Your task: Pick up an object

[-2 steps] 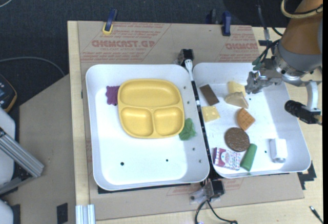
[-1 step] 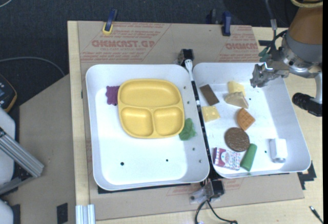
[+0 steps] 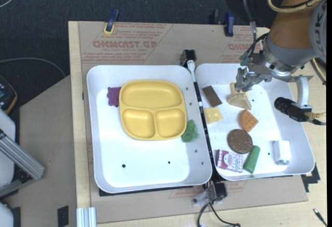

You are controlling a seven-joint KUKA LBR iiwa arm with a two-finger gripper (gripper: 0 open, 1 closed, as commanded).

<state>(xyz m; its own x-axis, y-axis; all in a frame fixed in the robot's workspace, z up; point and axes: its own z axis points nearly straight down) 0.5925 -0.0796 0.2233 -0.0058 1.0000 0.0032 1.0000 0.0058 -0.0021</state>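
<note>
You have a tan desk filling the middle of the frame, with 2 white bins on it side by side. The left bin is the wider one; the right bin touches it along the centre line. The grey and orange arm comes in from the upper right.

A yellow tray with 3 compartments sits in the upper half of the left bin. A purple scrap lies at its left edge and a green lump at its lower right corner.

The end effector hangs over the upper middle of the right bin; you cannot tell whether it is wide or narrow. Directly below it in the frame lies a pale wedge, the nearest thing to pick; contact cannot be judged.

Lower in that bin you see a brown round biscuit, a red and white packet, a green cylinder, a brown rectangle, an orange cracker, a yellow square and a small white cylinder.
</note>
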